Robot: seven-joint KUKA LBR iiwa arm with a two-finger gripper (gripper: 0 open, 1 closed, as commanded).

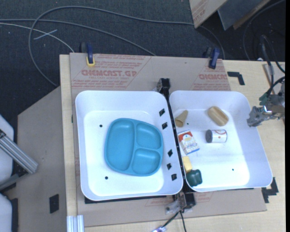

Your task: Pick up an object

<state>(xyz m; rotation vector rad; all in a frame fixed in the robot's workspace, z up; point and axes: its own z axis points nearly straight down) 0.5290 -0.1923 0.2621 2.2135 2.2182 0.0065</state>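
Tabletop surroundings, seen from above at a slant

A brown printed board covers the pale wooden tabletop, pinned along its far edge by a blue-and-yellow clamp on the left and a blue clamp on the right. Thin grey cables loop over the dark floor beyond. A cardboard box sits at the top edge, and a grey metal rail juts in at the left.

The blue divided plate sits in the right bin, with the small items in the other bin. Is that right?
Not quite. The camera view shows the blue divided plate in the left bin. The small items, such as the can and the carton, lie in the right bin.
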